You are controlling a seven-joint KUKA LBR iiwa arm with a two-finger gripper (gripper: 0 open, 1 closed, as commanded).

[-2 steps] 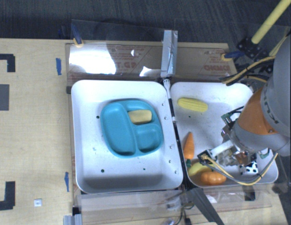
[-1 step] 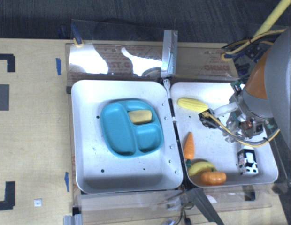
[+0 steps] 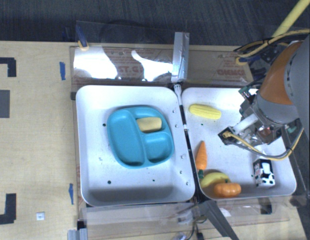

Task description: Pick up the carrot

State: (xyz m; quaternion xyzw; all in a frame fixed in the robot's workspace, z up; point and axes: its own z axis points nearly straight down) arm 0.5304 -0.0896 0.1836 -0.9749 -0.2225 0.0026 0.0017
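pale wooden bench (image 3: 30,149), dark floor (image 3: 145,4)

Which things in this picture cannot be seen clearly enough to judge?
- Gripper, camera view: the wrist and cables cover it, so the state of its jaws is unclear.
- Banana: partly covered by the orange fruit.
- Carrot: its lower tip meets the banana; contact is unclear.
- Black-and-white toy: too small to identify.

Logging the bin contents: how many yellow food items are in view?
3: corn at the right bin's back, banana at its front beside the carrot, and a yellow block in the blue tray.
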